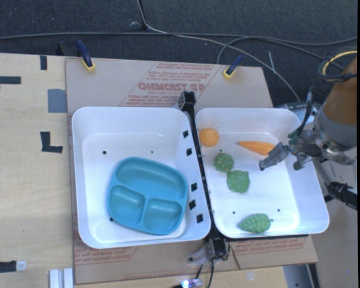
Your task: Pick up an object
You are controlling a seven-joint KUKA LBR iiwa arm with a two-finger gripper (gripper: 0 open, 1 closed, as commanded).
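While open, pincer [284, 158] hovers beside carrot [256, 146].

Even, cool-tinted light with only faint shadows; the white bins [84, 179] glare slightly, the picture is soft and low in detail throughout

Blue tray [147, 195], orange carrot [256, 147]

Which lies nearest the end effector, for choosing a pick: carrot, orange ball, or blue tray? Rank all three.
From the end effector:
1. Carrot, right bin, just beside it.
2. Orange ball, right bin, by the divider.
3. Blue tray, left bin, farthest.
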